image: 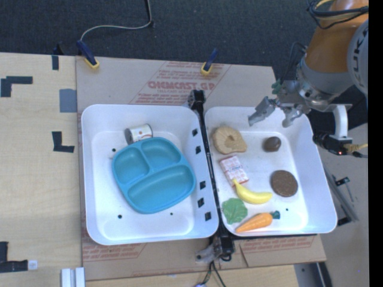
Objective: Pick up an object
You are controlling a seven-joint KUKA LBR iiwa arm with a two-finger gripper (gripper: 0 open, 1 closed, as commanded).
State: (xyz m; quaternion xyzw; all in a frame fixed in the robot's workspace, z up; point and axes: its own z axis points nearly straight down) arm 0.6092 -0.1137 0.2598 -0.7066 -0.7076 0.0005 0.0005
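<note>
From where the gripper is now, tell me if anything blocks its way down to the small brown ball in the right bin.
Nothing visible does. The gripper, fingers open, hovers over the right bin's back edge, with bare white floor between it and the small brown ball. The bagel lies off to the side.

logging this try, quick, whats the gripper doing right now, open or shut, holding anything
gripper: open, fingers spread, nothing between them, above the right bin's far edge.
</note>
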